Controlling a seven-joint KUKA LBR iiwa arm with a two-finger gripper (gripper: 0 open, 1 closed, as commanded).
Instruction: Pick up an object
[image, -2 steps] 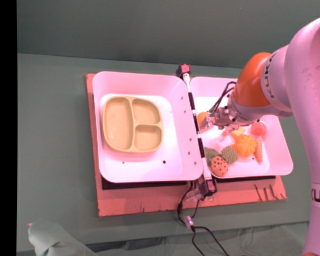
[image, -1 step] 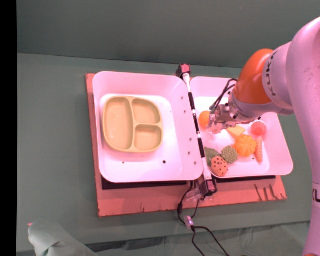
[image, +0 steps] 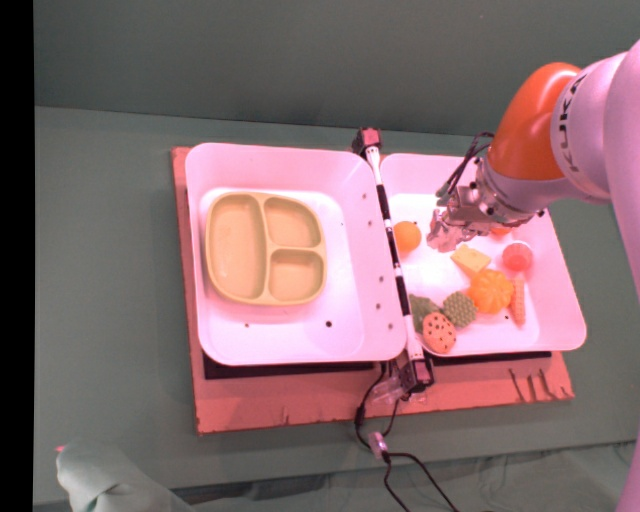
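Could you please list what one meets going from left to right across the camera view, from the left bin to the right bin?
Divided yellow-green tray → orange ball → hand → yellow block → pink ball.

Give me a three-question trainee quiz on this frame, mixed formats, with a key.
1. True or false: the yellow-green three-compartment plastic tray lies in the right white bin.
2. Which item is nearest the end effector? A) round orange ball B) orange pumpkin-shaped toy C) pale yellow wedge block
3. Fill in: the arm reaches over the ____ bin.

Key: 1 false, it lies in the left white bin; 2 C; 3 right.
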